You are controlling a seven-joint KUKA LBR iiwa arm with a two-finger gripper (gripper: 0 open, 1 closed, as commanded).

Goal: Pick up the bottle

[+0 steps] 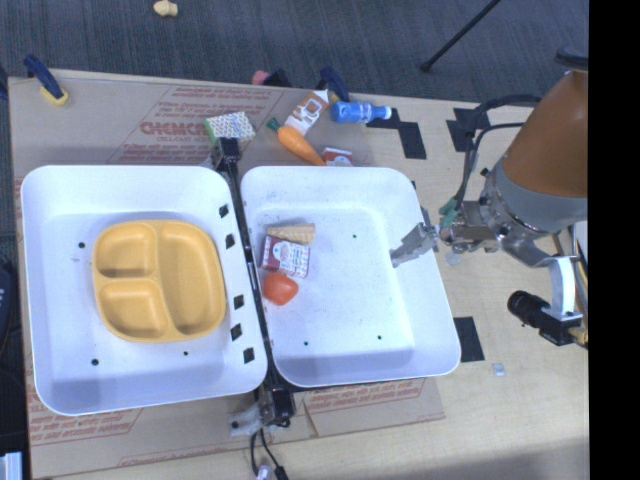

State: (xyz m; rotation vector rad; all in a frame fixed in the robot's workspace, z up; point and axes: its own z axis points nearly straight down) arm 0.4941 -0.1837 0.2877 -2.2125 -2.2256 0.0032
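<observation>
A small blue bottle (358, 112) lies on its side on the cardboard behind the right bin (430, 308). Beside it, to the left, lies a white bottle with an orange label (306, 112). My gripper (411, 245) hangs over the right bin's right wall, well in front of both bottles and apart from them. Nothing shows in its grasp. The grey arm with its orange band (550, 148) comes in from the right.
The right bin holds a red packet (286, 258), a tan cracker (291, 233) and a red tomato (281, 288) near its left side. A yellow divided plate (160, 278) sits in the left bin. An orange carrot (299, 145) and small packets lie behind the bins.
</observation>
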